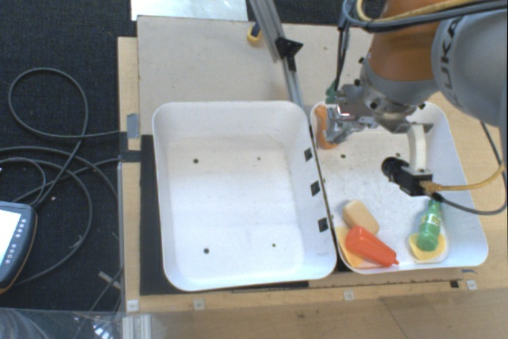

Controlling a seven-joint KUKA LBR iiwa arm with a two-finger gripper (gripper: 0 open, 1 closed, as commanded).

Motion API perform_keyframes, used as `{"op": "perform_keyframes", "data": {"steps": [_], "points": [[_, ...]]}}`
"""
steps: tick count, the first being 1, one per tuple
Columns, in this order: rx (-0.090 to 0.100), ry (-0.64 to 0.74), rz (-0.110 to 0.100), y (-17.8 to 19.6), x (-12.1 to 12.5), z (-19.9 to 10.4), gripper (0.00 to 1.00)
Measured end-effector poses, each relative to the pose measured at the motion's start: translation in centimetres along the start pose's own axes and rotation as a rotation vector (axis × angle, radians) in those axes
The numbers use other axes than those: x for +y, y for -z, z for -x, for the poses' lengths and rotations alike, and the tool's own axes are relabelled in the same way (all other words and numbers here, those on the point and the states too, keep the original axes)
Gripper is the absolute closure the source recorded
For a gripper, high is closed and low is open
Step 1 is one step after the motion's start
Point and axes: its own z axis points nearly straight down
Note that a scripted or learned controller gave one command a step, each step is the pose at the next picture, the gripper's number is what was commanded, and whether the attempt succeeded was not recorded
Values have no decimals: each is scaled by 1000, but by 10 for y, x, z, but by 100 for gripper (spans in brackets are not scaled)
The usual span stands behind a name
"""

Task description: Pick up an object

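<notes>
camera view | end effector [340, 121] grip state unclear | bins: 2 | green bottle [429, 223]: 1 | orange cone [370, 246]: 1

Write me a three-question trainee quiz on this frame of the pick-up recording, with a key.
1. True or false: the green bottle lies in the left bin.
2. Which thing lies nearest the gripper? A) red carrot-shaped toy B) orange object C) tan block
3. Fill in: the red carrot-shaped toy lies near the ____ edge of the right bin.

Key: 1 false, it lies in the right bin. 2 B, at that bin's far left corner. 3 near (front).
</notes>
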Motion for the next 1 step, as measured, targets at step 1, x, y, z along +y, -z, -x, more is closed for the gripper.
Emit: {"op": "perform_keyframes", "data": {"steps": [1], "points": [[1,0,-1,-19,1,-57,100]]}}
